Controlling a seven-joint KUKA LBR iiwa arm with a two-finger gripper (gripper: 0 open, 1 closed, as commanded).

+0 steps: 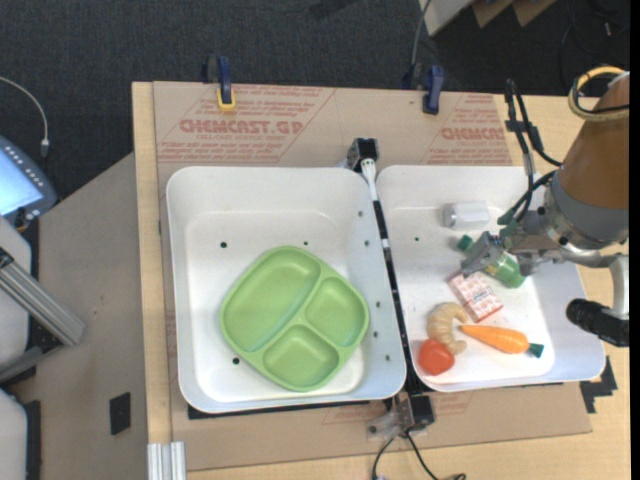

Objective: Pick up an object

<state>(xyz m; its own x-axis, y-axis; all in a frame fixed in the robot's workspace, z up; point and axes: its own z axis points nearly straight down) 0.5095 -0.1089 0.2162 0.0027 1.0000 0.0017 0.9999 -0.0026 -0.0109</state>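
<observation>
My gripper hangs low over the middle of the right bin, reaching in from the right. A green object lies right under it, partly hidden, and whether it is held is unclear. Just below it lies a pink and white box. Toward the front of the bin are a tan croissant, a red tomato and an orange carrot. A pale bottle lies toward the back of the bin.
The left bin holds a green divided plate. The ridge between the two bins carries a black cable. The grey and orange arm covers the right bin's far right edge.
</observation>
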